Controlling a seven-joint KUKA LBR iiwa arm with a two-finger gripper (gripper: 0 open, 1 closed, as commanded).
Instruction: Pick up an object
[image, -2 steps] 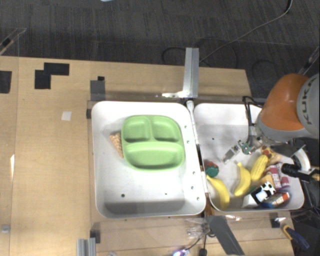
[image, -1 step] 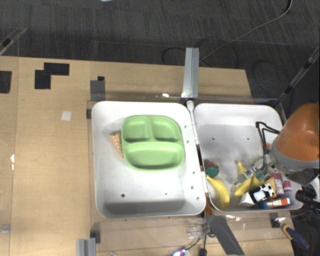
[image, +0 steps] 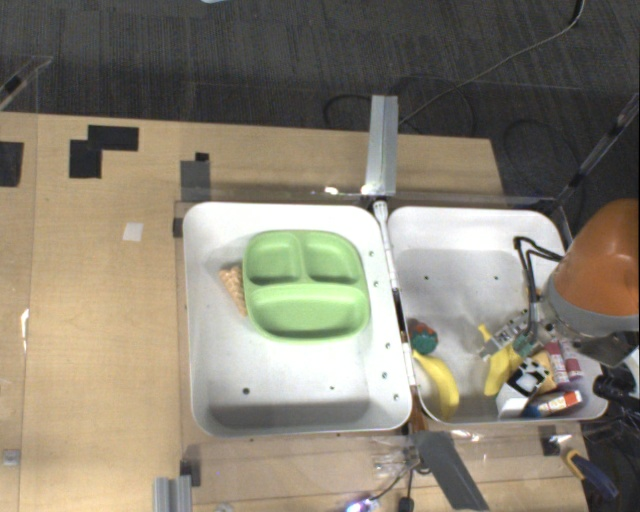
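My gripper (image: 503, 337) hangs low over the right bin's (image: 450, 250) near right part, below the arm's orange band (image: 603, 262). Right beneath it lies a small yellow banana (image: 497, 372); I cannot see whether they touch. A larger banana (image: 437, 381) lies against the bin's near left wall. Just above that one rests a small green and red toy (image: 424, 337). A black-and-white patterned block (image: 530, 378), a red marker (image: 558, 403) and small pink items (image: 566, 363) crowd the near right corner.
The left bin (image: 215, 390) bears a green divided plate (image: 304, 283) with a tan, grainy item (image: 233, 288) poking out at its left edge. A metal post (image: 381, 140) stands behind the divider between the bins. Cables trail at the right.
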